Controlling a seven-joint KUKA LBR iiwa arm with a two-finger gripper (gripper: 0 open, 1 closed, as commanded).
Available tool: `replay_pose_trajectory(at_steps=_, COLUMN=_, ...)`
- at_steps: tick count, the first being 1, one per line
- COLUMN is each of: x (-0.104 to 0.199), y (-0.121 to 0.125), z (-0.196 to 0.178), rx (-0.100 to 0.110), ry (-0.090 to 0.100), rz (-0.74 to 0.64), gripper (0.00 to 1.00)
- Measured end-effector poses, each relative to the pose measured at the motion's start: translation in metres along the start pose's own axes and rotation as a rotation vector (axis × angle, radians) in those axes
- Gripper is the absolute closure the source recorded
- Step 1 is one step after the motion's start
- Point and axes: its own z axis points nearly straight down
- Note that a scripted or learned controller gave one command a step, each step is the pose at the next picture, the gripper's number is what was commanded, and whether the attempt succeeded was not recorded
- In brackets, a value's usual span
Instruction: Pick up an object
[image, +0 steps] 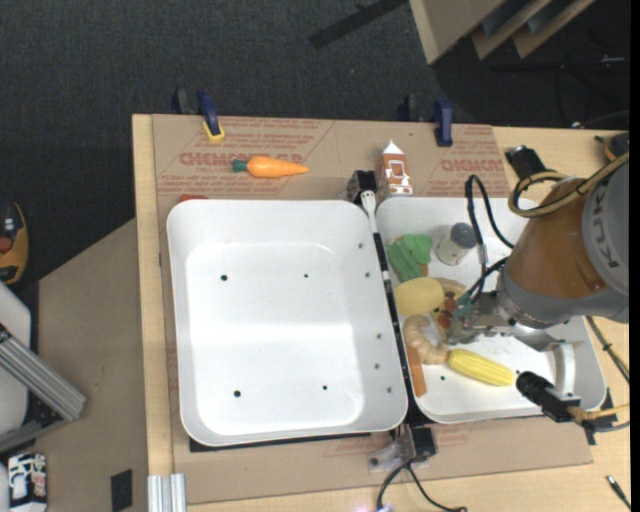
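The gripper (462, 318) is low in the right bin (585, 375), amid toy food; whether it grips anything cannot be told. A corn cob (480, 368) lies just below it, a green piece (408, 255) above-left. The left bin (190, 300) sits beyond. "CHEM" is printed on the cardboard (330, 155).

The left white bin (270, 320) sits on a brown cardboard-covered counter (150, 200). Just behind the bin's far rim an orange toy carrot (272, 168) lies on its side, green end pointing left. Off the bin's far right corner a small white and orange carton (396, 170) stands upright. Farther behind, two blue clamps (210, 115) (443, 120) grip the counter's back edge. The right white bin (455, 398) lies against its right side. Well left of the bin, an aluminium rail (35, 375) lies on the dark carpeted floor (100, 60).
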Motion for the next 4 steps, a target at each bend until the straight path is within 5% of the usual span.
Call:
replay_pose_trajectory(at_steps=1, x=0.012, y=0.089, z=-0.003, rx=-0.012, ry=-0.003, rz=-0.008, gripper=1.00)
replay_pose_trajectory(at_steps=2, x=0.022, y=0.120, z=-0.003, rx=-0.009, ry=-0.002, rz=-0.006, gripper=1.00)
replay_pose_trajectory(at_steps=3, x=0.107, y=0.151, z=-0.111, rx=-0.021, ry=0.002, rz=-0.014, gripper=1.00)
replay_pose_trajectory(at_steps=4, x=0.189, y=0.157, z=-0.103, rx=-0.009, ry=0.001, rz=-0.013, gripper=1.00)
